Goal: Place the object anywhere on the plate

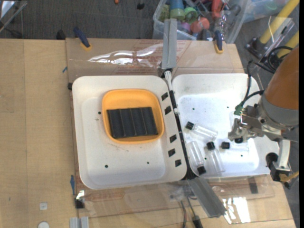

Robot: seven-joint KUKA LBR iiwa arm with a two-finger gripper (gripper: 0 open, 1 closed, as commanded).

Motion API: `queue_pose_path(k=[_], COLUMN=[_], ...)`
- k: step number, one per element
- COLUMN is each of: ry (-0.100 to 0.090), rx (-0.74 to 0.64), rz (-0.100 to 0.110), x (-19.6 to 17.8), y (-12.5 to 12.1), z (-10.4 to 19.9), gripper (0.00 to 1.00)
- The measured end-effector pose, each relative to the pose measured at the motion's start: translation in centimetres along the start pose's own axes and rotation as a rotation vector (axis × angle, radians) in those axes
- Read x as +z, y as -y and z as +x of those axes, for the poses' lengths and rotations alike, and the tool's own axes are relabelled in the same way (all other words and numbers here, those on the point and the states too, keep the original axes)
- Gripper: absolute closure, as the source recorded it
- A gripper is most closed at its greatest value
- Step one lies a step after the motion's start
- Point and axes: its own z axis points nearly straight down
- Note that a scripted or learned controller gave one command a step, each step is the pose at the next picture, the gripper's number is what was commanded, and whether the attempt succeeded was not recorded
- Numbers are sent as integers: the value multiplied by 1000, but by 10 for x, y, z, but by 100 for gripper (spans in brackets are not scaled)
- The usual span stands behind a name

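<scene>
Clear vials [202, 148] in right bin [209, 87], tool [237, 136] just beside them, orange plate [133, 98] in left bin

plate [108, 103]: orange, rounded-square, flat in the left bin, carrying a black ribbed slab [132, 122]
objects [200, 130]: clear black-capped tubes, lying in the right bin
</scene>
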Motion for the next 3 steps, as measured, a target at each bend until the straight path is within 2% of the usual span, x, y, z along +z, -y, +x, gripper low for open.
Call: queue_pose_path(k=[1,2,3], ry=[3,4,3], rx=[-284,-458,-399], rz=[-6,-8,-6], x=[-34,-19,-8], y=[-42,-107,-180], z=[-17,-41,-83], gripper=[100,100,100])
